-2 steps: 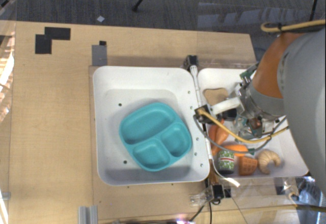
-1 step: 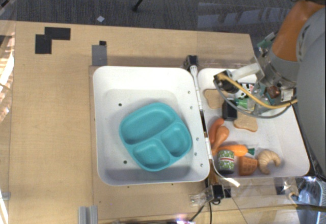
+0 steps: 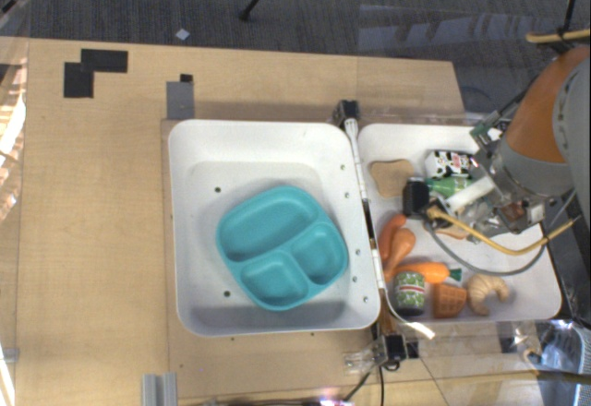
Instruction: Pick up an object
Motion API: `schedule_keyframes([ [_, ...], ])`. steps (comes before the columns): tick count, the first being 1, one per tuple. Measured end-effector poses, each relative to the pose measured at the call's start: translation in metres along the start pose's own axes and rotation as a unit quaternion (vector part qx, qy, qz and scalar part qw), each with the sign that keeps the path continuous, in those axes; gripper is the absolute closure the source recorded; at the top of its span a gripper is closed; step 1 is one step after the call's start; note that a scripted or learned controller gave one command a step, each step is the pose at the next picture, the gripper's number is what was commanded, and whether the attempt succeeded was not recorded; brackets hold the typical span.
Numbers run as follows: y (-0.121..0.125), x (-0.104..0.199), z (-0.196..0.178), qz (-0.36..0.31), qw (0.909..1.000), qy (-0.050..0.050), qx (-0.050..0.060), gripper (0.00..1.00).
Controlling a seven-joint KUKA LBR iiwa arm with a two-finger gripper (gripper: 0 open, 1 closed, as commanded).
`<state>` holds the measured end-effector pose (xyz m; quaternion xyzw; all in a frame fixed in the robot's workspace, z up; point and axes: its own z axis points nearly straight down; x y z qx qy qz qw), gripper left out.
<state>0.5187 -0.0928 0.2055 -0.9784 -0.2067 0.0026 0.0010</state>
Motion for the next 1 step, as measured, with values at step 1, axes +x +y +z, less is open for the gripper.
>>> schedule_keyframes([
  [1, -0.0016, 0.0033, -0.0120, -0.008, 1.0000, 0.002, 0.001, 1.00],
])
